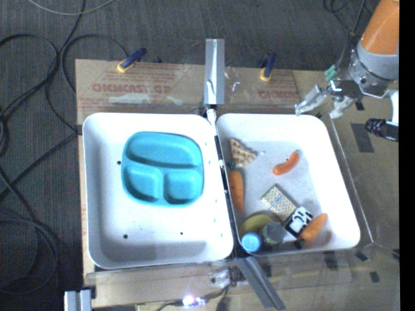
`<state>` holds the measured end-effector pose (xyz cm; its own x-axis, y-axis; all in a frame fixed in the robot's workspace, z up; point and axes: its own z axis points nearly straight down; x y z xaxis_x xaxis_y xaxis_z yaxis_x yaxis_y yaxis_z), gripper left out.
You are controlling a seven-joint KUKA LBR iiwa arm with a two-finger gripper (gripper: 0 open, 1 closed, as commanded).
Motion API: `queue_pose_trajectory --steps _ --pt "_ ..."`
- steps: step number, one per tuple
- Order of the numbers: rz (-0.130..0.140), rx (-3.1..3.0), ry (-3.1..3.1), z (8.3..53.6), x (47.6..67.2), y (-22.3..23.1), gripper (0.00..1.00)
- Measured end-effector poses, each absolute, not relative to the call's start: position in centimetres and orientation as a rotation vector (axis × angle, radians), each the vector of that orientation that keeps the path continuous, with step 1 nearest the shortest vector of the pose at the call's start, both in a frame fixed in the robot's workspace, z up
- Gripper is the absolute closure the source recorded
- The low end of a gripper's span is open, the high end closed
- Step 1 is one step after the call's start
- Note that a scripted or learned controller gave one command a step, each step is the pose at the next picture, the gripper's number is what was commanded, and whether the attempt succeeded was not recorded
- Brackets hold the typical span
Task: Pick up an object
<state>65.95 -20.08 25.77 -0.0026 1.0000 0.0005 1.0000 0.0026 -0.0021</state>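
Objects for picking are lying in the right bin (334,173): a hot dog (286,162) near its middle, a waffle piece (242,152) and a carrot (236,190) along its left wall, a cracker (279,200), a second carrot (314,227) toward the near right corner. The gripper (318,102) is hovering over that bin's far right corner, fingers spread, pinching nothing. A blue divided tray (164,168) is sitting in the left bin (97,193).

Two white bins (97,193) side by side. One blue divided tray (163,168). Two carrots (236,190), one sausage (286,162), two crackers (279,200), one blue cap (250,242), one black-and-white block (299,221).
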Motion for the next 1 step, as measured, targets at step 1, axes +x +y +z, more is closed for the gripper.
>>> queue_pose_trajectory --steps 1 --pt "-0.006 -2.017 -2.388 9.49 66.94 -20.78 0.0"
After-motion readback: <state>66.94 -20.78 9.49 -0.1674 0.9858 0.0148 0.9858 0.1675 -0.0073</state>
